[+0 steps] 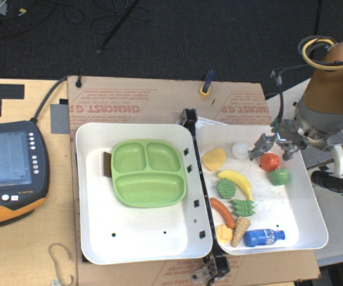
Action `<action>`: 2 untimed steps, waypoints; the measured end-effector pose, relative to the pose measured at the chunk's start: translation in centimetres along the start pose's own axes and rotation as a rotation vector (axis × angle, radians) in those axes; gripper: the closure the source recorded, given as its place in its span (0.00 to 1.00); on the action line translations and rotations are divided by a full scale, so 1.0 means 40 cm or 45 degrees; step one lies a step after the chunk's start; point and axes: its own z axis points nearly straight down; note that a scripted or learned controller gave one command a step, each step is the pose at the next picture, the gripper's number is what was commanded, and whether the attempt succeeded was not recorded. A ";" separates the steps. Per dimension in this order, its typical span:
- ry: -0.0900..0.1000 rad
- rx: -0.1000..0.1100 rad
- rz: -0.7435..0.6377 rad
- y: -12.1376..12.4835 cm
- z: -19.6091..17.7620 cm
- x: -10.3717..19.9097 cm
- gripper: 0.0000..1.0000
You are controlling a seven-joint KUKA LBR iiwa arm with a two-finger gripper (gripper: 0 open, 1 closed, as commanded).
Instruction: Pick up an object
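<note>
Camera view, looking down at a slant on two shallow white bins on a bench. Left bin (93,219) carrying a green divided plate (149,173). Right bin (311,219) scattered with toy food: red tomato (269,161), green pepper (280,176), yellow banana (238,182), pale yellow lemon-like piece (214,158), small white ball (239,151), green bumpy piece (226,188), leafy green piece (243,207), orange carrot (222,211), ice-cream cone (240,231), blue bottle (265,237). Gripper (274,146) hanging just above the tomato at the bin's far right, fingers (260,149) spread apart with nothing between them.

Judged risks: tomato round and likely slick, so apt to squirt sideways if pinched off-centre. Pepper lying just beside it, so liable to be nudged or caught by one finger on the way down. Bin's far wall close by, leaving little room for a descent without a scrape.
</note>
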 end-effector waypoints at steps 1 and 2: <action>-0.003 -0.016 -0.002 0.007 -0.018 -0.001 0.00; -0.001 -0.010 -0.004 -0.008 0.096 0.005 0.00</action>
